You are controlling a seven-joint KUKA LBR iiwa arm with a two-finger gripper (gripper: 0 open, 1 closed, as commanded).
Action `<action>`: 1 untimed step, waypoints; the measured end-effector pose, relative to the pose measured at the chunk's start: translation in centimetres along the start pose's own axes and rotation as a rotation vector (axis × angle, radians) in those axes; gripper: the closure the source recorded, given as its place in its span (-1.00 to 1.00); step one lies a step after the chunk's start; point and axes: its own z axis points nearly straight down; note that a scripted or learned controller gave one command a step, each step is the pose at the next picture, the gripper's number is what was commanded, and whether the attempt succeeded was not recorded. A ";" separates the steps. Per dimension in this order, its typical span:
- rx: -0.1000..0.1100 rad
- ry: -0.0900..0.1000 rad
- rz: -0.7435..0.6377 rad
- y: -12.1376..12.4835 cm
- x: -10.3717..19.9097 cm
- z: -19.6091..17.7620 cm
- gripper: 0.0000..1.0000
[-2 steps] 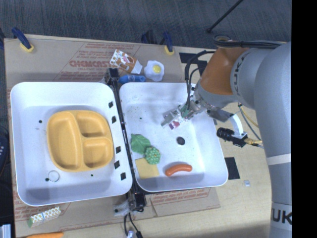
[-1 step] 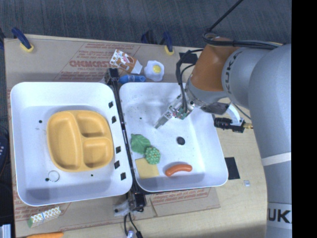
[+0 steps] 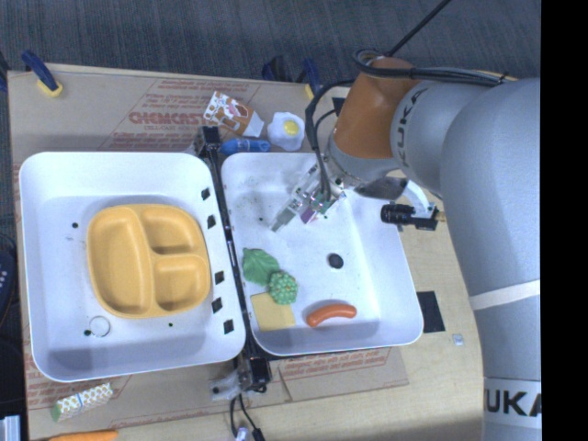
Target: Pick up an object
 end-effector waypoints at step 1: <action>0.002 0.003 -0.026 0.6 3.8 0.1 -1.00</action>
